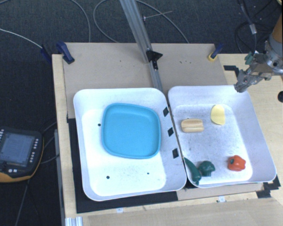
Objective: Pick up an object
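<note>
We see dark carpet floor (24, 68) w/ loose cables (18, 33), a tan wooden bench (107, 65), blue clamps (65, 52), handheld pendant (15, 154) at left.

— Any lettering to read anywhere?
— None. Scanning the two shallow white plastic bins (86, 135): no label, no number.
— And the flat light-blue square plate (131, 130)?
— Plain, no mark.
— Checking the grey handheld control pendant with the dark screen (15, 151) at the far left?
— Screen and keys far too small and blurred to make out.
— Small black tabs (170, 131) between the bins?
— Blank, no signs.
</note>
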### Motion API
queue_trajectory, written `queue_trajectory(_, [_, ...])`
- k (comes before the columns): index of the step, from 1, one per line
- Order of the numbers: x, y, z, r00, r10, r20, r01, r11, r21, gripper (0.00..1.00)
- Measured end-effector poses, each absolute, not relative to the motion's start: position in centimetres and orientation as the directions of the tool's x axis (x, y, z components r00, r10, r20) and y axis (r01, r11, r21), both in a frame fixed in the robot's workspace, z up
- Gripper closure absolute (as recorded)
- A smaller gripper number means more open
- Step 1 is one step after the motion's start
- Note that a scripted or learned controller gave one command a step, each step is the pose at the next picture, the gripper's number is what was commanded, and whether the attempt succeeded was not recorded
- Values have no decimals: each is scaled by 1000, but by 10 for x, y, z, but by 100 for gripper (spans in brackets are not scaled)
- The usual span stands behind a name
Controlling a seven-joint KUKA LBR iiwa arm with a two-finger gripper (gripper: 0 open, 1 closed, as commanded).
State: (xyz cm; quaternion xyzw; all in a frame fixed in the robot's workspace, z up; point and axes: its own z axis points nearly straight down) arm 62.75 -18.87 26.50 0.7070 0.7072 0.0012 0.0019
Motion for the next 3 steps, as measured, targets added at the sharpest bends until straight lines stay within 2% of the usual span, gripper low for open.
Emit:
queue_trajectory(1, [624,-134,254,-4,1000,1,1000,4,0,100])
queue_trajectory(3, [591,-46,245,-4,1000,1,1000,4,0,100])
